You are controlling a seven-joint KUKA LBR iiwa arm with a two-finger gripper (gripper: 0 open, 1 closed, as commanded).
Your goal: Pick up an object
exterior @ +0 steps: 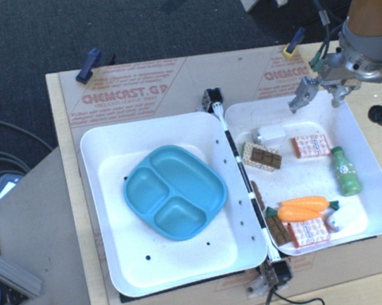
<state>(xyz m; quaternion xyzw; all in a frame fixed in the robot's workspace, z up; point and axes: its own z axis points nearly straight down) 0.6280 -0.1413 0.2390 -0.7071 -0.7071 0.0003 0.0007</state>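
Note:
My gripper [320, 95] hangs over the far edge of the right bin [376, 177], its two fingers spread apart and open with nothing between them. Below it in the bin lie a small white block [271, 132], a brown wafer bar [261, 157], a red-and-white packet [311, 145] and a green bottle [345, 171]. Nearer the front are an orange carrot [303, 207], a second red-and-white packet [308, 232] and a dark brown bar [276, 228].
A blue divided plate [175, 192] rests in the left bin [105, 196]. A black divider rail [240, 169] runs between the bins. Blue clamps [88, 65] grip the board's far edge. Cables lie off the bench at left.

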